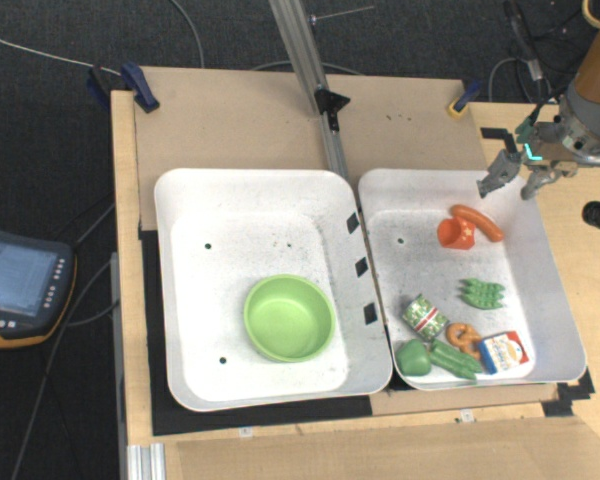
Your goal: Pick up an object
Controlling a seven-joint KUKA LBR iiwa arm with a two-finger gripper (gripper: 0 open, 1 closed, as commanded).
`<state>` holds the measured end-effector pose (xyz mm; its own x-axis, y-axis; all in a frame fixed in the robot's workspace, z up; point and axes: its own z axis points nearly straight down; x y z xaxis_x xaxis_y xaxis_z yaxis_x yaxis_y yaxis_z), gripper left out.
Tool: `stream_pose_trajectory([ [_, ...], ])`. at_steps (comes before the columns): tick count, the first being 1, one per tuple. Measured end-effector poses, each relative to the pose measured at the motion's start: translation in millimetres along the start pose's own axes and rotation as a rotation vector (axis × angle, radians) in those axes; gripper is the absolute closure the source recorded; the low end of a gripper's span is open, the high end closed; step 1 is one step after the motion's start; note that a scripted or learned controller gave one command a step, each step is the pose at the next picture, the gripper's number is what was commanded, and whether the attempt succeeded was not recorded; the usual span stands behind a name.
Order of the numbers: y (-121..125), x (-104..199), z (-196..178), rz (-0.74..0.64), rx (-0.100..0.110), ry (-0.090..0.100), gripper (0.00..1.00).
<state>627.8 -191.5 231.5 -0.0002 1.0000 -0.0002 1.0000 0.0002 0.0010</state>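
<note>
— Two white bins are sitting side by side on the bench. The left bin [185,268] is holding a green bowl [289,316], and the right bin [550,298] is holding the small things.

— Where is the gripper hanging?

— The gripper [513,180] is hovering over the far right corner of the right bin, with its two fingers spread apart and nothing between them. Much of the arm [592,88] is running out of the picture on the right, so I am seeing just the wrist end.

— And the things to pick?

— An orange sausage [480,222] is lying just below the gripper, touching a red pepper [457,233]. A green leafy piece [483,293] is lying apart in the middle. Near the front edge a cluster is crowding together: a small can [423,316], a pretzel [462,336], a green vegetable [435,359] and a white carton [503,351]. They are overlapping, and the carton's print is too small to read.

— Anything else?

— A grey pole [300,48] is slanting down to the gap between the bins, and a handheld controller [20,286] is lying on the floor, cut off at the left.
</note>
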Motion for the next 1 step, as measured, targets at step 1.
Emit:
stream_pose_trajectory([
  [1, 0.0, 0.0, 0.1, 0.000, 0.000, 0.000, 0.00],
])
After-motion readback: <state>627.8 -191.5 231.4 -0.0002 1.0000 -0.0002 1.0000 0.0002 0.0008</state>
